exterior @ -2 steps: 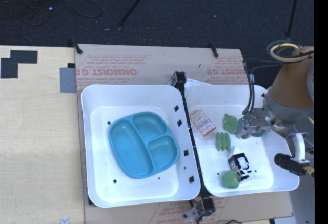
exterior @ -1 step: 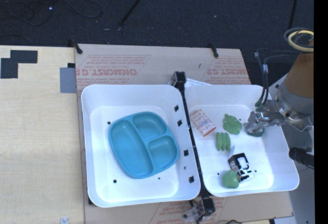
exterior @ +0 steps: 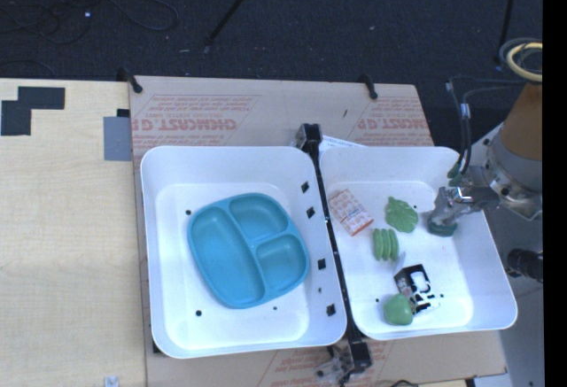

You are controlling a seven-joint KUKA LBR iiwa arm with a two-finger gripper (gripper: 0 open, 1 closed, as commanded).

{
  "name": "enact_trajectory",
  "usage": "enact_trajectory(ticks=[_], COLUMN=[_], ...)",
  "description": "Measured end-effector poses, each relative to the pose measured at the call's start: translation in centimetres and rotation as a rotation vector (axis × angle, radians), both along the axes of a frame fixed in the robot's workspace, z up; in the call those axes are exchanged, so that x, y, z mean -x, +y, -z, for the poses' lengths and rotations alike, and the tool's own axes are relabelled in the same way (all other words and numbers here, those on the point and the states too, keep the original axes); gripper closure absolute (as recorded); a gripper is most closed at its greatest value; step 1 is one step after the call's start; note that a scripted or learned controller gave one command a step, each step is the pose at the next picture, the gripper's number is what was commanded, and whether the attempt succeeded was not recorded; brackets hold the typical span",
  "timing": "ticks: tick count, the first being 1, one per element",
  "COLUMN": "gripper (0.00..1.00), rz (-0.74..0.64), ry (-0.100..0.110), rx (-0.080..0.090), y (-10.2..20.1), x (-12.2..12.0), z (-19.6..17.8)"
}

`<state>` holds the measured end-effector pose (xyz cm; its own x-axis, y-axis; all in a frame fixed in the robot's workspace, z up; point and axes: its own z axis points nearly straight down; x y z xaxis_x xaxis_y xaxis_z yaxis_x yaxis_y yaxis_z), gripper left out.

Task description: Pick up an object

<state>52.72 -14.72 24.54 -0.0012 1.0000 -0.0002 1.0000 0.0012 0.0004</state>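
The right bin holds a small orange-and-white packet, a green leafy toy, a green ridged piece, a black-and-white block and a green round fruit. My gripper hangs low at the bin's right side, just right of the leafy toy. A grey-green round shape sits at its tip.
The left bin carries a blue divided plate. Both bins rest on a cardboard sheet beside a pale wooden bench top. The arm's body stands at the right edge.
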Motion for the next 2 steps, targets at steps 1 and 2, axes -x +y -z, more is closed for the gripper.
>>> enact_trajectory(ticks=[1,2], gripper=[1.00,1.00], rz=[-0.004,-0.004], ry=[0.002,0.002], rx=[-0.002,-0.002], y=[5.3,10.7], x=[-1.6,-3.0], z=[-0.5,-1.0])
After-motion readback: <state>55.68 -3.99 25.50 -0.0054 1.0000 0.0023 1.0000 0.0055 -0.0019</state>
